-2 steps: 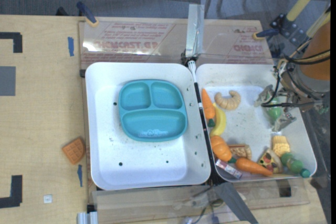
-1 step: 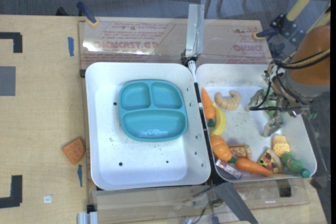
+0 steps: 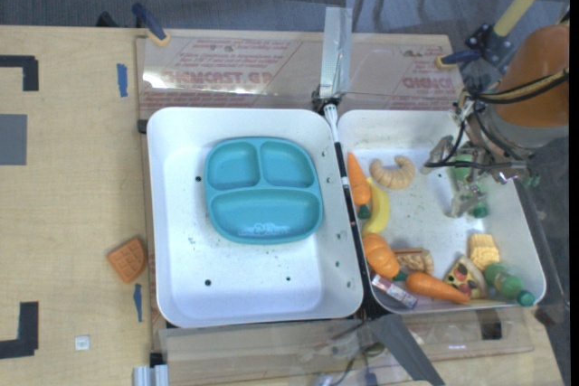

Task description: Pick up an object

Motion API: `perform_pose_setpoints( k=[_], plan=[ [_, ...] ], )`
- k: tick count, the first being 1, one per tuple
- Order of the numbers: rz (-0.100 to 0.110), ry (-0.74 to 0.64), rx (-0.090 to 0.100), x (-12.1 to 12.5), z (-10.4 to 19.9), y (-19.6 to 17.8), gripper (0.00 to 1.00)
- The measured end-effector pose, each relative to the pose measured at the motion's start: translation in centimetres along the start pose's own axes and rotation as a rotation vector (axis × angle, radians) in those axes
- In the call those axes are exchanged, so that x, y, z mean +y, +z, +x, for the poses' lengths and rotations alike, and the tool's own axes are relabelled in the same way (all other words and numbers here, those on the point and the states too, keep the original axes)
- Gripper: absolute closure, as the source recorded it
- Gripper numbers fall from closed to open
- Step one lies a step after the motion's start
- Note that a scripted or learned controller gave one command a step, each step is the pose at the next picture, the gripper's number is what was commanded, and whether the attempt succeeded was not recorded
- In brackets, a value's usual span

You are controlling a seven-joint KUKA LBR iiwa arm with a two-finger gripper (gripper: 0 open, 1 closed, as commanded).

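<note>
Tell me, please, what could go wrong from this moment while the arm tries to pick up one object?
1. The end effector hangs over a bare patch of the right bin, so it may close on nothing.
2. The toys are crowded along the near edge: corn and a carrot nearly touch their neighbours, so a grasp there could push them aside.

Two shallow white bins sit side by side on the wooden bench. The left white bin holds a blue three-compartment plastic plate near its centre. In the right white bin, toy foods crowd from nine o'clock round to five: an orange toy carrot at nine, a tan croissant just beside it, yellow toy corn at four. A small brown waffle-like piece lies on the bench at the left bin's eight o'clock.
</note>
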State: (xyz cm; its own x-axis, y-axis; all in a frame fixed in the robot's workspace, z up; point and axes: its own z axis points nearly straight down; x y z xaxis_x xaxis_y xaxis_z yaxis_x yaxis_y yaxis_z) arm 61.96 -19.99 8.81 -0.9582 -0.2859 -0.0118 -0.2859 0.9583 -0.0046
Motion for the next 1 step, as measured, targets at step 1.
perform_pose_setpoints(
  k=[1],
  plan=[
    [0.0, 0.0, 0.0, 0.0, 0.0, 0.0, 0.0]
  ],
)
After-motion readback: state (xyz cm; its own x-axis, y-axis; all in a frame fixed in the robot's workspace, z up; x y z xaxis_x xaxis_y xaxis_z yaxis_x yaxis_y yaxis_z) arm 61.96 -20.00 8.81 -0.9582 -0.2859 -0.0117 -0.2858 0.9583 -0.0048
